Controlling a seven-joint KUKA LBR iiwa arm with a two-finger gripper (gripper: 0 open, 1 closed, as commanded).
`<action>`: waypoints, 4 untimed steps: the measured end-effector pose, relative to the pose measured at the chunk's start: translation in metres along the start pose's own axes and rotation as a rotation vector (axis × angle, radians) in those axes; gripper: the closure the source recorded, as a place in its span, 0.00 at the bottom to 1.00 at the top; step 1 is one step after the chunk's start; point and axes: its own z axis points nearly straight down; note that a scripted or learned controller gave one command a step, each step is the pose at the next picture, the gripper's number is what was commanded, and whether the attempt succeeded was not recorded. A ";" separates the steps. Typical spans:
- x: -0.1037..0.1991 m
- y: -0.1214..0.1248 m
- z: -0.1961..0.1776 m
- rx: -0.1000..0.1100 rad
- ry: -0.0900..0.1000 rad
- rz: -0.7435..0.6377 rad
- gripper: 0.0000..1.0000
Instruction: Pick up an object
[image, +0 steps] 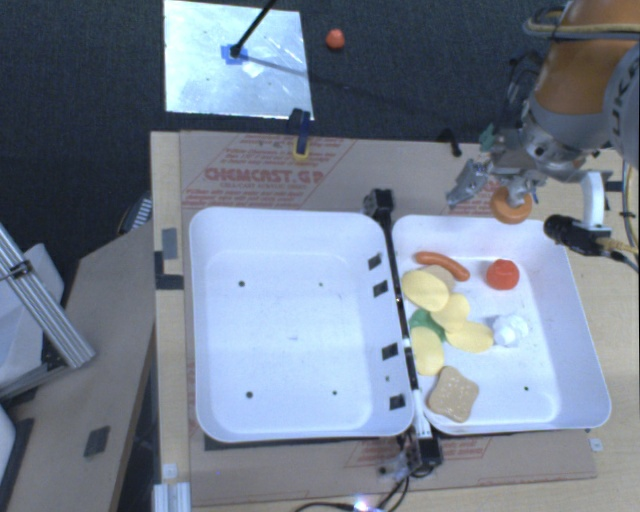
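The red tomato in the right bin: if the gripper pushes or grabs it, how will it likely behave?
The tomato looks rounded and smooth, so a push would probably roll it across the right bin. It looks like small plastic toy food, so likely light and stiff. Nothing touches it, so fingers could slip off its curve.

red "chemcast gp" on the cardboard sheet (262, 168)

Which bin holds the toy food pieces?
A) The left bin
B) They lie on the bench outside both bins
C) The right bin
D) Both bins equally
C: the sausage, red piece, yellow pieces and cracker all lie inside the right bin.
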 end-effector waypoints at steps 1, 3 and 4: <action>0.096 -0.023 0.092 -0.001 0.001 0.000 0.00; 0.173 -0.053 0.093 0.004 0.001 -0.004 1.00; 0.270 -0.029 0.031 -0.002 0.001 -0.001 1.00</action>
